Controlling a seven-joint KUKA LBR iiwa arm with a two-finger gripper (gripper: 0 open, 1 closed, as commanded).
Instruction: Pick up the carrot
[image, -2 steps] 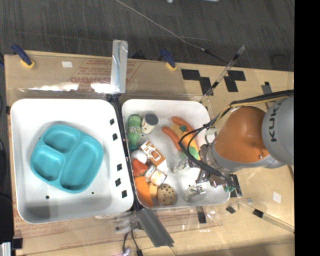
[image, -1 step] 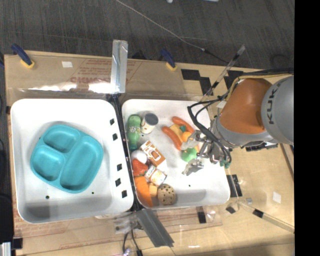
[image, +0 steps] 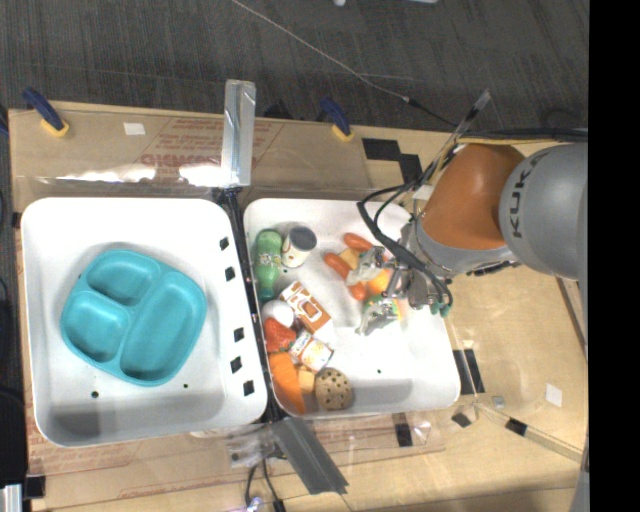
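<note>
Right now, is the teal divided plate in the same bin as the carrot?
No: the teal divided plate lies in the left bin, the carrot in the right bin.

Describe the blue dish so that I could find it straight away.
Start at the left one of the two shallow white bins. In it lies a teal plastic plate with three compartments. It lies alone in that bin, while the right bin holds a jumble of small toy foods.
</note>
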